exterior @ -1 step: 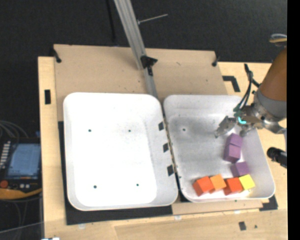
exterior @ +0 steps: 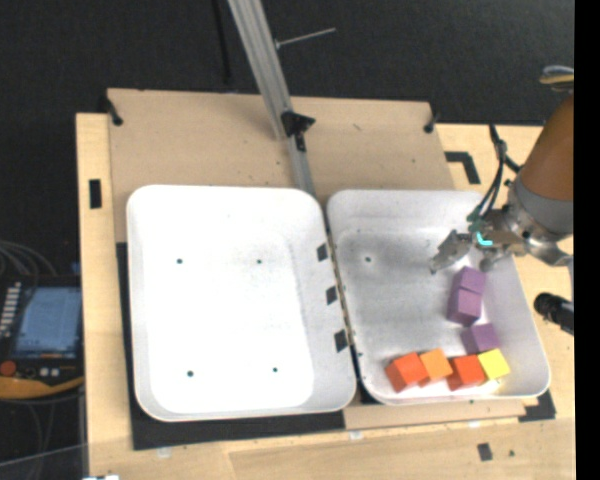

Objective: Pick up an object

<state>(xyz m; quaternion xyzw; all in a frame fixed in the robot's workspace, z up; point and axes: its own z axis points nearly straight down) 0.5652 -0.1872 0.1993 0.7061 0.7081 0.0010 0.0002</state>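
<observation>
Gripper at right of frame, over right bin, fingers spread wide, holding nothing. Purple block just below it. Orange, red, yellow blocks along bin's lower edge.

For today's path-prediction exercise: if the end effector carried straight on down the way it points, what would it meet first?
Probably the purple block, which lies just below the end effector in the right bin; depth is hard to judge from this slanted view.

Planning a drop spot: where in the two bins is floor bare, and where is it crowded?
Left bin: whole floor bare. Right bin: bare from the shared rim to the pincer. Crowded along its near-right corner: purple blocks, orange blocks, yellow block.
</observation>
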